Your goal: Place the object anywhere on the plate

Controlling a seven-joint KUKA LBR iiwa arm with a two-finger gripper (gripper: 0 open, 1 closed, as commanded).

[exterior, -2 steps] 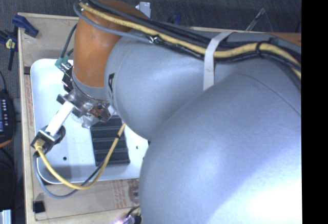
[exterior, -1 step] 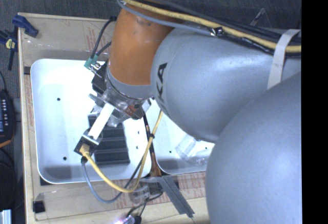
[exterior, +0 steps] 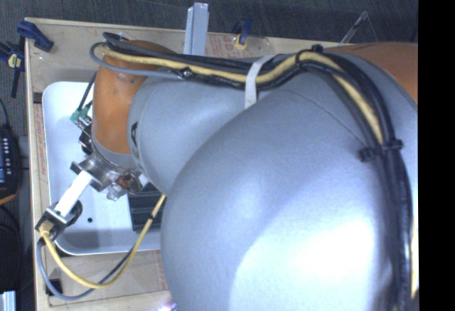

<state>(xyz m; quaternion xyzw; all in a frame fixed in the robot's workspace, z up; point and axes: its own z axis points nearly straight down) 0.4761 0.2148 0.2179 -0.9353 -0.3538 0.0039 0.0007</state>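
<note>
My grey arm [exterior: 284, 181] reaches in from the right and covers most of the bench, its orange band [exterior: 114, 107] over the left white bin [exterior: 57, 99]. Below the wrist a black part of the gripper [exterior: 146, 206] hangs low over the bin's floor, the rest of it hidden by the arm. A small green and white thing [exterior: 78, 117] peeks out at the left edge of the orange band, inside the bin; I cannot tell what it is.
A white bracket [exterior: 67, 201] with a yellow cable [exterior: 92, 277] sticks out from the wrist toward the bin's front left corner. The wooden bench frame [exterior: 32, 160] runs along the left, with blue clamps [exterior: 32, 33] at the back corner.
</note>
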